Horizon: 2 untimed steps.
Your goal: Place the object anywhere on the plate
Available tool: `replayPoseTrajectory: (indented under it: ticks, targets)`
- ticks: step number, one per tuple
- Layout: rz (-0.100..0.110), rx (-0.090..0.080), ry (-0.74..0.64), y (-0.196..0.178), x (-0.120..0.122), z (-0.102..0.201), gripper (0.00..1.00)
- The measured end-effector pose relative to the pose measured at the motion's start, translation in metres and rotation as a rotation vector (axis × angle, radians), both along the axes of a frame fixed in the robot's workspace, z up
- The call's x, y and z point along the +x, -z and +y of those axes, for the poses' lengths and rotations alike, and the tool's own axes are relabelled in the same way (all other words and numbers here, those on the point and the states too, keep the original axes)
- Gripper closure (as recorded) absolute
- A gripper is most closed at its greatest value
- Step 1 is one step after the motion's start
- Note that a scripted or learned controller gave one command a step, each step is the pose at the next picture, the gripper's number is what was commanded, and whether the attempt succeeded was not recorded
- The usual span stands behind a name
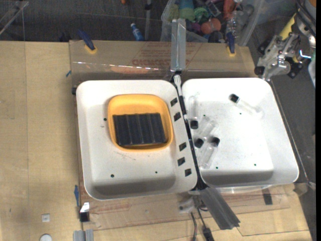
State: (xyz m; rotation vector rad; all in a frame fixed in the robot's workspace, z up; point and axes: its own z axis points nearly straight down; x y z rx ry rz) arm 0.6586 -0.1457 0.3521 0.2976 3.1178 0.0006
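Observation:
An orange plate point(116, 106) lies in the left bin point(95, 159). A dark ribbed rectangular block point(139, 128) rests flat on the plate and covers most of its middle. In the right bin point(261, 149) lie small clear vials with black caps: one point(241, 102) near the far side, and several point(203, 134) bunched by the divider. The gripper point(275, 60) hangs above the bench just past the right bin's far right corner, well away from the plate and the vials. Nothing shows between its fingers.
A black divider strip point(183, 134) runs between the two bins. A metal bar point(175, 46) stands at the back centre. Behind the bench sits a clear box of coloured toys point(210, 6). Blue clamps point(88, 41) hold the backboard.

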Motion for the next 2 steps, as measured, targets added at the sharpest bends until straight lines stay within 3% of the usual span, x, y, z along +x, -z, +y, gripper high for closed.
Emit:
replayPoseTrajectory:
  ticks: [1, 2]
  targets:
    - [-0.001, -0.003, -0.166, -0.068, -0.007, -0.078, 1.00]
    - [-0.002, -0.003, -0.212, -0.056, 0.005, -0.079, 1.00]
